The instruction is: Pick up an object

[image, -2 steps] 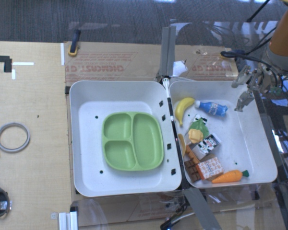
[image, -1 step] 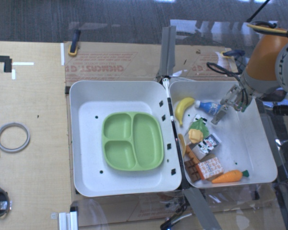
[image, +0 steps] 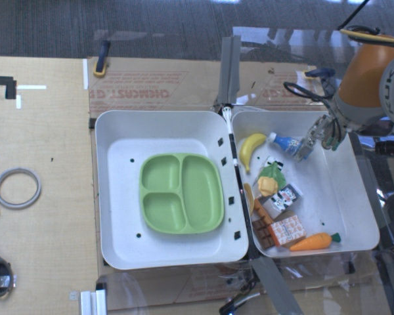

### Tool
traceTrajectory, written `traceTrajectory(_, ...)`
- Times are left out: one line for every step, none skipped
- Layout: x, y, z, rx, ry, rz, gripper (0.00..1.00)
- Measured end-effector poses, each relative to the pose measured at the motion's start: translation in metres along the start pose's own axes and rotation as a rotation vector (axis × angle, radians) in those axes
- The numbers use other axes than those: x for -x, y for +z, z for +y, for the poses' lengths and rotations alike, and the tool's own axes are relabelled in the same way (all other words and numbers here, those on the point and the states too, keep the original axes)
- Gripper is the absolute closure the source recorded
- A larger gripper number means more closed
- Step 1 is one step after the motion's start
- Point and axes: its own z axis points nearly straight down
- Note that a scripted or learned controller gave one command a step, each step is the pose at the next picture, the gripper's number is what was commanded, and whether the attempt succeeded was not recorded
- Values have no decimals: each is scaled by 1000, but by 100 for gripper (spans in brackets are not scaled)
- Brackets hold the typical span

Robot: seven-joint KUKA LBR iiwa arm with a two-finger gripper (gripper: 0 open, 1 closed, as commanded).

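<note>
The right bin [image: 354,176] holds several objects. A yellow banana [image: 251,148] lies at its left wall and a small blue and white bottle [image: 284,142] lies beside it. Below them are a green and yellow toy [image: 271,176], a black and white carton [image: 286,197], a brown bar [image: 260,222], an orange and white box [image: 289,230] and a carrot [image: 312,242]. My gripper [image: 306,149] hangs low over the bin's upper middle, right at the bottle's right end. Nothing is visibly lifted.
A green divided plate [image: 182,192] lies in the left bin [image: 111,176]. A roll of tape [image: 16,187] rests on the bench at the left. The arm's orange band [image: 366,77] and cables stand over the right bin's far right corner.
</note>
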Motion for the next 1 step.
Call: traceTrajectory(-34,-104,24,1,118,3,100)
